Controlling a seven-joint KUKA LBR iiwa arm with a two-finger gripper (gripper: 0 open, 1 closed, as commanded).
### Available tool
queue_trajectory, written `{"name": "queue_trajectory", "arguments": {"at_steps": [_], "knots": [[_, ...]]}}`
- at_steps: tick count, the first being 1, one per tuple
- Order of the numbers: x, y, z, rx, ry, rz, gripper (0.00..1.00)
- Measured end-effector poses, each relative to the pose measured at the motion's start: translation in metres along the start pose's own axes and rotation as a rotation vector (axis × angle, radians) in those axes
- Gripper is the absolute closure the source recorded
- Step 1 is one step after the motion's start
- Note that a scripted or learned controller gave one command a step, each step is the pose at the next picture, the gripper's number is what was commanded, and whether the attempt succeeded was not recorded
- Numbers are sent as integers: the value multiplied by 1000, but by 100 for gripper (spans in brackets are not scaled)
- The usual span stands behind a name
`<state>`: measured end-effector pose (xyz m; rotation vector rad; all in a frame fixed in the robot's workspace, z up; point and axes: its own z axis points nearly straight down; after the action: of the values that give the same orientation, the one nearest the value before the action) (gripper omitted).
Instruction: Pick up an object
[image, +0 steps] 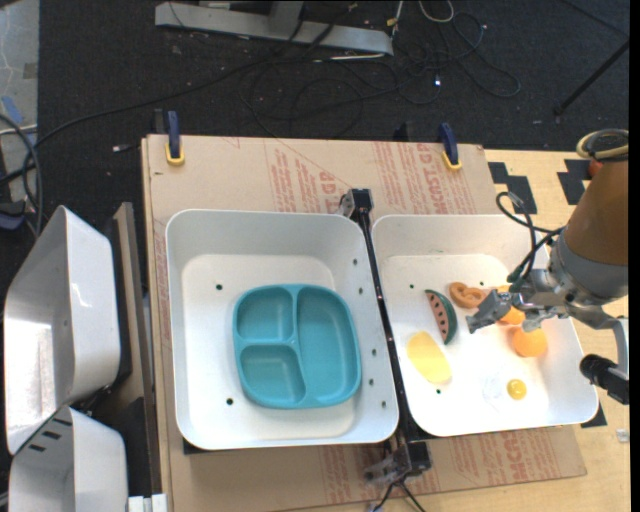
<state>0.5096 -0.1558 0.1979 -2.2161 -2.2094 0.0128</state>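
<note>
The right white bin (560, 400) holds several toy foods. A watermelon slice (441, 314) lies near its middle, with a pale yellow piece (430, 358) just below it. An orange-brown curled piece (465, 293) sits further back. An orange fruit (529, 343) rests at the right, and a small yellow piece (516, 389) lies near the front. My gripper (505, 310) hangs low over the bin, directly above the orange fruit's upper left edge and just right of the curled piece. Its body hides part of the orange fruit.
The left white bin (200, 250) carries a teal divided plate (296, 345). Both bins stand on a cardboard sheet (300, 170) clamped at the back. White containers (55, 310) stand off the bench at the left. Cables (530, 240) trail from the arm's wrist.
</note>
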Motion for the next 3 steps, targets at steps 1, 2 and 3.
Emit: {"name": "queue_trajectory", "arguments": {"at_steps": [1, 2, 3], "knots": [[1, 3, -7, -14, -3, -4, 0], [0, 2, 57, -9, -1, -1, 0], [1, 3, 108, -11, -2, -1, 0]]}}
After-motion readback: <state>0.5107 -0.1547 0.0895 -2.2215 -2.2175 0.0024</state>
